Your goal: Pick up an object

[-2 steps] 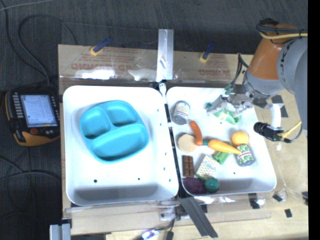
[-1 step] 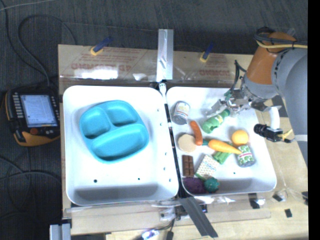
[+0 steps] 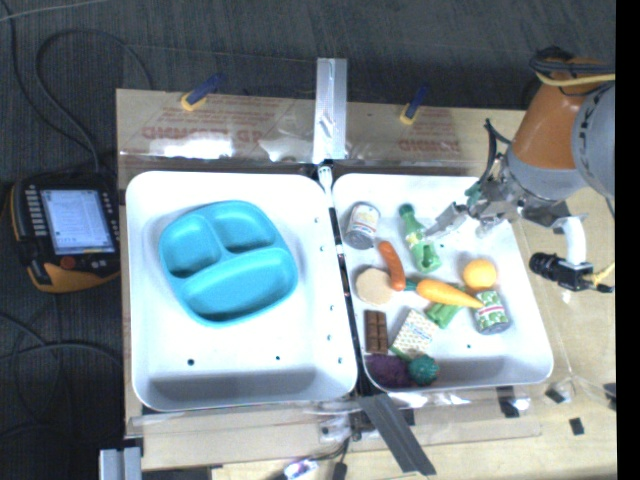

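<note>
Bench bins: right bin (image 3: 530, 298) holds toy food. Gripper (image 3: 447, 221) sits above green bottle (image 3: 418, 236), fingers apart, empty. Bottle looks light, rigid, slick; grip across its middle.

Both white bins (image 3: 240, 378) are looking like smooth, glossy plastic. The blue divided plate (image 3: 230, 258) in the left bin is showing a matt plastic sheen. The tin can (image 3: 361, 224) is gleaming as metal, and the bench (image 3: 580, 338) is appearing wooden.

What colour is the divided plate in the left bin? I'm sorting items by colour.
Light blue: the divided plastic plate shows best in the camera view.
</note>
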{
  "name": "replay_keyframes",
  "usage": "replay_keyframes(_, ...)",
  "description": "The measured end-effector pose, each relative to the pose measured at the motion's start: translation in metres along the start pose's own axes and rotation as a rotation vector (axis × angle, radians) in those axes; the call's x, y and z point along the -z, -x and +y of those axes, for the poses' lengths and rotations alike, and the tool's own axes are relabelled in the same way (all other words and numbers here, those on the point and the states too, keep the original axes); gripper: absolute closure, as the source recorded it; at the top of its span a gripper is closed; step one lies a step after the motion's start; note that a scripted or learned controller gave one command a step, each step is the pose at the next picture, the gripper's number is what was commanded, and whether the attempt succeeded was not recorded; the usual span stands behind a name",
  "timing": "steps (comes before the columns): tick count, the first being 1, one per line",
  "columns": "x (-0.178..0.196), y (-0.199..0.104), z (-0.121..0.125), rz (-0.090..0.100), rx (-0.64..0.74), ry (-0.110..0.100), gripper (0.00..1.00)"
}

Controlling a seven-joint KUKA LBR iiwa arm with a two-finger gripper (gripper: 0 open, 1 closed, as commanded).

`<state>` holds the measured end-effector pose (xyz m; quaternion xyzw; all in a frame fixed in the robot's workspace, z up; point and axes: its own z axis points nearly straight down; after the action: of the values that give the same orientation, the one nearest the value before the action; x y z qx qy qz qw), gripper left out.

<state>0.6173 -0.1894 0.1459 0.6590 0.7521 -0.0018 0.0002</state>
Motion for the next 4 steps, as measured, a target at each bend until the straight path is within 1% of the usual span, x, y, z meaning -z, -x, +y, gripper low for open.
replay_keyframes(1, 0.027, -0.023, 0.005, 0.001, 0.267, 0.003, 0.00)
replay_keyframes(2, -0.055, -0.070, -0.030, -0.006, 0.411, 0.014, 0.00)
replay_keyframes(3, -0.044, -0.072, -0.027, -0.003, 0.411, 0.021, 1.00)
replay_keyframes(4, 0.038, -0.125, 0.004, 0.003, 0.414, 0.004, 1.00)
